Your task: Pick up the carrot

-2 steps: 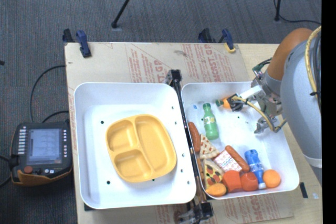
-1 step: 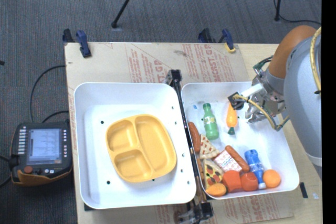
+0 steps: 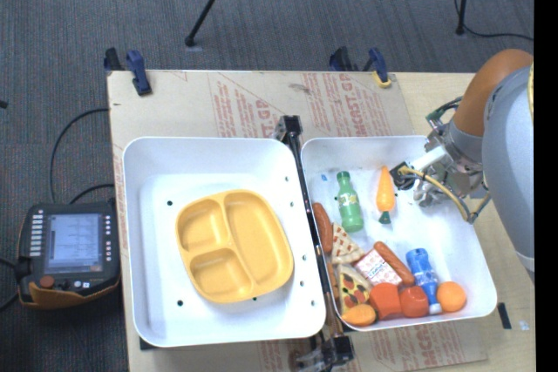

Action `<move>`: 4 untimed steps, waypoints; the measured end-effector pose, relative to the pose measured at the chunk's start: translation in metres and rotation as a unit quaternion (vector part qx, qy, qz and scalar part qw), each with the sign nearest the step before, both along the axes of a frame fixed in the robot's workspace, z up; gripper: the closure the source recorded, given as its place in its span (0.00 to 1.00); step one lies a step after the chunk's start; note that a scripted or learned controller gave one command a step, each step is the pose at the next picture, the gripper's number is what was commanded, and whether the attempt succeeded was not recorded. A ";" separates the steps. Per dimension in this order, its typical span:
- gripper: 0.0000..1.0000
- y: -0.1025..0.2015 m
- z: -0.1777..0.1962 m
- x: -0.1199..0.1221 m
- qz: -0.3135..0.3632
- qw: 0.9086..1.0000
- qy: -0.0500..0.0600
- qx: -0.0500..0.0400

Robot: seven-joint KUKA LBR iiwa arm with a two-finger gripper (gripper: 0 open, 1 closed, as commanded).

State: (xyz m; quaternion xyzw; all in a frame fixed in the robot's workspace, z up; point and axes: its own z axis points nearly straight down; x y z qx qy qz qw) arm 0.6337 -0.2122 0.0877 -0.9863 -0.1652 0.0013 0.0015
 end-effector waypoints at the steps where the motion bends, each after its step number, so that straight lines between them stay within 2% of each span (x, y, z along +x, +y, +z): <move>1: 1.00 0.000 0.000 -0.007 0.190 0.982 0.000 0.001; 2: 1.00 0.070 -0.001 -0.065 0.258 0.966 0.000 0.001; 3: 0.00 0.069 0.000 -0.065 0.257 0.967 -0.001 0.001; 4: 0.00 0.075 0.000 -0.016 0.080 0.997 -0.001 0.000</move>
